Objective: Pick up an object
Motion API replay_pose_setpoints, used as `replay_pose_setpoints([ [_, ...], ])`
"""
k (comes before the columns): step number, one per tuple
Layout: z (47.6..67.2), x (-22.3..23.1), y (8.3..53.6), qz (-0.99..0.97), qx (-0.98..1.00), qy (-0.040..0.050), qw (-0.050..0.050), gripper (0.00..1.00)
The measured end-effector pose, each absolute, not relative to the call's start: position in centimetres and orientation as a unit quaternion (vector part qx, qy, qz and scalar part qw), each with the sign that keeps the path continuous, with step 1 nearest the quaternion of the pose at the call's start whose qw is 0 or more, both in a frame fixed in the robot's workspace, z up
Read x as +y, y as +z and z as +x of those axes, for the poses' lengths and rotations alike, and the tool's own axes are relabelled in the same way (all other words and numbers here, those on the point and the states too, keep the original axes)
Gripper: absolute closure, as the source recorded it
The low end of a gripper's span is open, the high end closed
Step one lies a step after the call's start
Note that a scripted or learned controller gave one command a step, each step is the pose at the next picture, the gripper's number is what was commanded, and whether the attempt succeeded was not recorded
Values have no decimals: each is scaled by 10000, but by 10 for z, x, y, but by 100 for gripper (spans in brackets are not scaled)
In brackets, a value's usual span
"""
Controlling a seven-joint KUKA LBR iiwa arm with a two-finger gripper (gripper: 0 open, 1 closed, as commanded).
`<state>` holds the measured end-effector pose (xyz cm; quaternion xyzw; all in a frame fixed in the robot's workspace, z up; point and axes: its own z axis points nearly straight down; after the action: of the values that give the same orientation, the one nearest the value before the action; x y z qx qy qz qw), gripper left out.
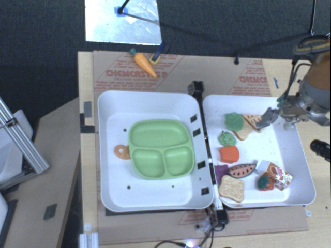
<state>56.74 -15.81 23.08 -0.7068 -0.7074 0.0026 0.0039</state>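
Note:
The right bin [297,154] holds several toy foods: a green leafy piece [234,121], a toast wedge [249,124], a bumpy green piece [226,138], an orange-red block [229,154], a purple piece [221,170], a brown striped slice [242,170], a bread slice [231,188], a small white box [262,166], a strawberry [266,182] and a colourful carton [282,179]. My gripper [268,119] hangs over the bin's upper right part, just right of the toast wedge. Nothing shows in its grasp.
The left bin [111,112] holds a green divided plate [160,148] and a small pretzel [122,152]. A toy carrot [145,64] lies on the cardboard behind the bins. A silver sheet [124,14] sits further back. A black divider [202,138] runs between the bins.

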Motion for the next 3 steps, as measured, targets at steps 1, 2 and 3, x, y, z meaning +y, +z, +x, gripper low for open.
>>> replay_pose_setpoints([
  [1, 570, -158, 236, -7059, -7083, -3, -5, 0],
  [2, 568, -156, 173, -7067, -7076, 9, 17, 0],
  [3, 566, -156, 132, -7067, -7076, 7, 14, 0],
])
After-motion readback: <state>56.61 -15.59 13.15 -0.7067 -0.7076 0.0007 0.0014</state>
